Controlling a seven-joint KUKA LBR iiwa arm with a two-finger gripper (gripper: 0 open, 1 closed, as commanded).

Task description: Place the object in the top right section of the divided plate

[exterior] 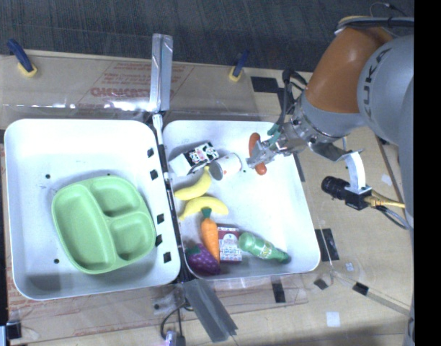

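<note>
Red-orange toy (pixel 257 153) between jaws (pixel 262 152), above right bin (pixel 296 225).

Bench (pixel 76 78) was tan board with red print. Two white bins sat on it, touching: left bin (pixel 26 150) toward 9 o'clock, right bin (pixel 296 215) toward 3. Blue clamps (pixel 23 60) gripped the far edge at 10 and 12.

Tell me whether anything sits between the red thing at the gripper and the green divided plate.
The gripper is at a small red object in the right bin. Toward the divided plate in the left bin lie a small can, a black-and-white packet, two bananas, and the bins' adjoining walls.
</note>
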